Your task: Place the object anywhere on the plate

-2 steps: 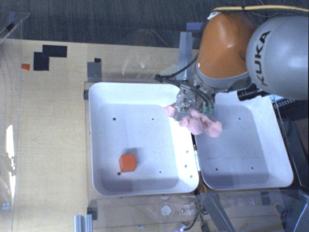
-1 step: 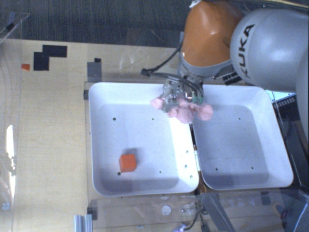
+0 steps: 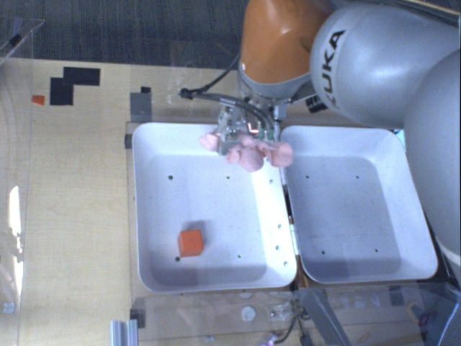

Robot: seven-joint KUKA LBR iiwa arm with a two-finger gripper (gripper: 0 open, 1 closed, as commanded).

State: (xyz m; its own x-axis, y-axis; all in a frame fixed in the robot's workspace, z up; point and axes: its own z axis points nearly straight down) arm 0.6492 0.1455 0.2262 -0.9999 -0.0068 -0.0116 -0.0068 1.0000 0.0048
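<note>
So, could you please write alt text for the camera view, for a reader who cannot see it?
A grey and orange robot arm reaches over the top edge of the left white bin, its gripper beside a pink object. A small orange block lies in that bin; a second white bin sits to its right.

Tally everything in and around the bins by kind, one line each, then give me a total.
White bins: 2, left bin and right bin
Orange block: 1, in the left bin
Pink soft object: 1, at the gripper over the left bin's far edge
Total: 4
</note>
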